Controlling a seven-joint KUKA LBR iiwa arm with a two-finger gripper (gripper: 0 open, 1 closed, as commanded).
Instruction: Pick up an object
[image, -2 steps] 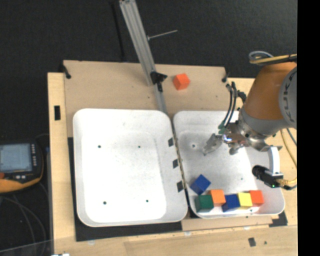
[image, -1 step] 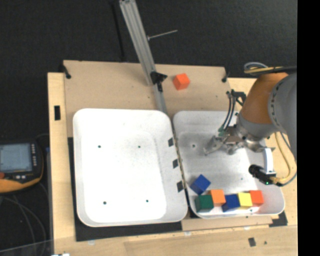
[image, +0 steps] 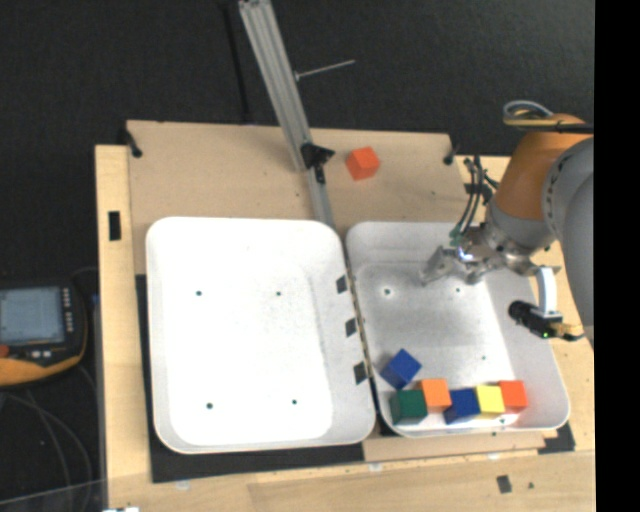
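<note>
Blocks sit in the right bin (image: 470, 310), along the edge far from the claw (image: 455, 262). The green block (image: 408, 405), orange block (image: 436, 393), blue block (image: 462, 404), yellow block (image: 489, 399) and red-orange block (image: 513, 393) make a row, side by side and touching. One more dark blue block (image: 402, 367) lies tilted just above the green one, a bit closer to the claw. Another orange block (image: 362, 163) rests on the bench (image: 220, 170), outside both bins, up and to the left of the claw.

The claw is small and blurry, so I cannot tell how far its fingers are spread. No block is seen in it. It hangs over the top part of the right bin, well apart from the row of blocks. The arm (image: 540, 190) is cut off at the side.

The left bin (image: 245, 330) is on the far side from the claw. A grey pole (image: 285, 95) slants up behind the bins.
</note>
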